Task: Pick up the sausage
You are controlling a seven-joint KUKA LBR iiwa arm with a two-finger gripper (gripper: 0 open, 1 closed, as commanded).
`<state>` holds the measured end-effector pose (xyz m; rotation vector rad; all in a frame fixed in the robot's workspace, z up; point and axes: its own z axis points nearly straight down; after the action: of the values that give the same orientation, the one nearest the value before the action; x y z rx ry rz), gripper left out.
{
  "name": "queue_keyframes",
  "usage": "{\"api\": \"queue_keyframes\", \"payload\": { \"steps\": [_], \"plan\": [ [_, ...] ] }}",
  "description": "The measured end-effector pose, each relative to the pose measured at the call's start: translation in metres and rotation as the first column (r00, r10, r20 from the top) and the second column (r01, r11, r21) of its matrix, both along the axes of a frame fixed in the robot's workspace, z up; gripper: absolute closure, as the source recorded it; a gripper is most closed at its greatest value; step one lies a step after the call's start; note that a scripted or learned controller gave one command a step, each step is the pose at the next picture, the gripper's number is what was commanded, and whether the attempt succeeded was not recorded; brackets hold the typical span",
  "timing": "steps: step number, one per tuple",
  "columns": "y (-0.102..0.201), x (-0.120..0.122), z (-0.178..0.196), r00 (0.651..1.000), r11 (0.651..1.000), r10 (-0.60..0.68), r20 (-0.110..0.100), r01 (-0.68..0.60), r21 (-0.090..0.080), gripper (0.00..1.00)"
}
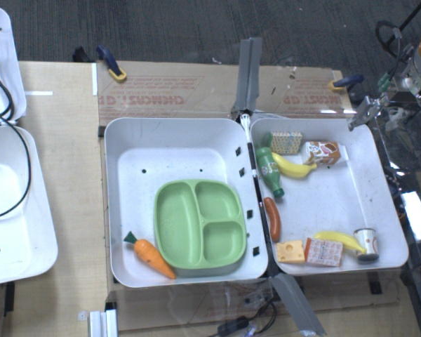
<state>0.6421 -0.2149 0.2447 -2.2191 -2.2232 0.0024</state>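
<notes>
Left bin (pixel 119 188): carrot (pixel 151 257) at the front-left corner, touching the green divided plate (pixel 198 223). Right bin (pixel 379 188): sausage (pixel 272 218) lying along the left wall, just in front of the green bottle (pixel 269 171). Gripper (pixel 365 112) above the right bin's rear-right corner; finger state cannot be determined.

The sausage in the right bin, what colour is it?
The sausage is reddish-orange, seen best in the camera view, lying along the bin's left wall.

Metallic grey hand (pixel 370 111) at the far right, thin silvery fingers, dark cables looped behind it
</notes>
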Motion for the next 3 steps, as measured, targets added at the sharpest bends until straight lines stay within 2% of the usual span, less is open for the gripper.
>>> {"api": "queue_keyframes", "payload": {
  "steps": [1,2,3],
  "plan": [
    [0.049,-0.035,-0.143,1.000,1.000,-0.023,-0.001,0.023,0.000,0.00],
    [0.002,0.017,-0.017,0.999,0.999,0.048,0.004,-0.048,-0.002,0.00],
    [0.031,-0.042,-0.139,0.996,0.996,0.087,-0.001,-0.087,0.000,0.00]
  ]
}}
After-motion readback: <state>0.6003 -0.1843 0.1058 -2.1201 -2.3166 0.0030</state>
